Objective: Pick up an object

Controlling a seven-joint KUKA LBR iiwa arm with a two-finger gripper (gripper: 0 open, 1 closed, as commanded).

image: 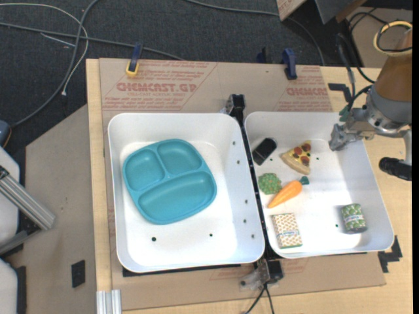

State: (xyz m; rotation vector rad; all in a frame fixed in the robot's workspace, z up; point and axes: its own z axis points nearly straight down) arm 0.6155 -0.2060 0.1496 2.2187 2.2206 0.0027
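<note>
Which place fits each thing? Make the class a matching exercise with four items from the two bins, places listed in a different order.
Things:
1. plate
2. pizza slice
3. can
4. carrot

Places:
A. right bin, near the right wall at the front
B. left bin
C. right bin, just right of the broccoli
D. right bin, right of the black block

Pairs: 1-B, 2-D, 3-A, 4-C

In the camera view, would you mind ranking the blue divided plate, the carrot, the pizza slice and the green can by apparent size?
Largest to smallest:
1. blue divided plate, by far
2. carrot
3. pizza slice and green can, which look too alike to rank
</note>
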